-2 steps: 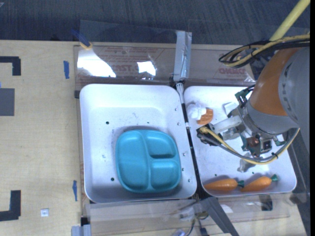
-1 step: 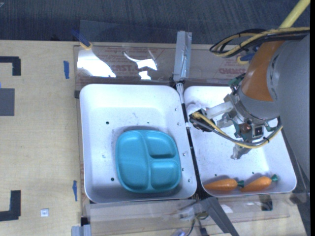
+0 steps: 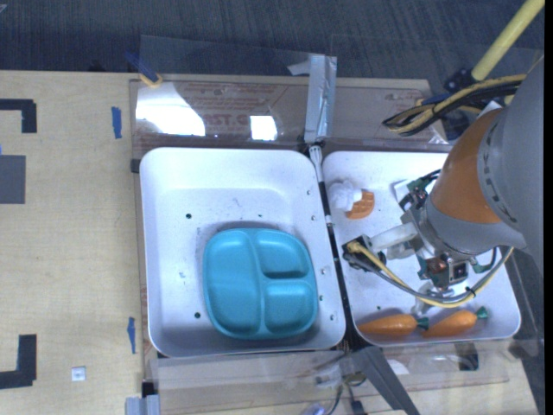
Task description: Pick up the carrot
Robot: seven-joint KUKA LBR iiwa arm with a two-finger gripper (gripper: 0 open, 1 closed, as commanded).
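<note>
Two carrots lie end to end along the near wall of the right bin [image 3: 380, 169], both flat on the floor with their long axes running along that wall, roughly across the view. The first carrot [image 3: 389, 324] sits towards the divider between the bins. Its rounded orange end points at the left bin [image 3: 157, 232] and a bit of green shows at its other end. The second carrot [image 3: 451, 322] follows almost touching, tilted slightly so its far end rises towards the bin's right corner, where another green tuft shows.

The gripper [image 3: 442, 272] hangs over the right bin just above the carrots, nearer the second one. Whether it is open or closed cannot be told, since the wrist and its cables cover it. A loop of yellow cable droops between the gripper and the carrots and crosses close over the second one.

A small white and orange thing [image 3: 354, 201] rests near the far left corner of the right bin, well apart from the carrots. In the left bin a teal plate [image 3: 259, 281] with three compartments lies flat. Both bins stand on a pale wooden worktop [image 3: 60, 232].
</note>
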